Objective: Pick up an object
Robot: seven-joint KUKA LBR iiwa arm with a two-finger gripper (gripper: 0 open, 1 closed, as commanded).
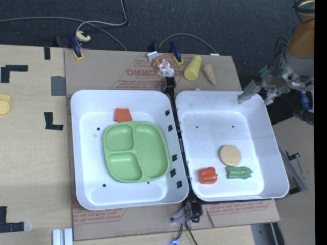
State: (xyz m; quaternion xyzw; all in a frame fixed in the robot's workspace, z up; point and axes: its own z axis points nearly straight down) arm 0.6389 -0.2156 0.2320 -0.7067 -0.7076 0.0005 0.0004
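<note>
The right bin holds three items near its front: a tan round disc, a red pepper-like piece and a green piece. In the left bin lies a green divided plate, with a small orange piece just behind it. My gripper hangs over the right bin's back right corner, far from all of these. Its fingers are spread open and nothing is between them.
On the cardboard behind the bins lie a yellow cylinder, a tan cone and a small wrapped packet. Blue clamps and cables run along the back. A yellow item sits at the far left edge.
</note>
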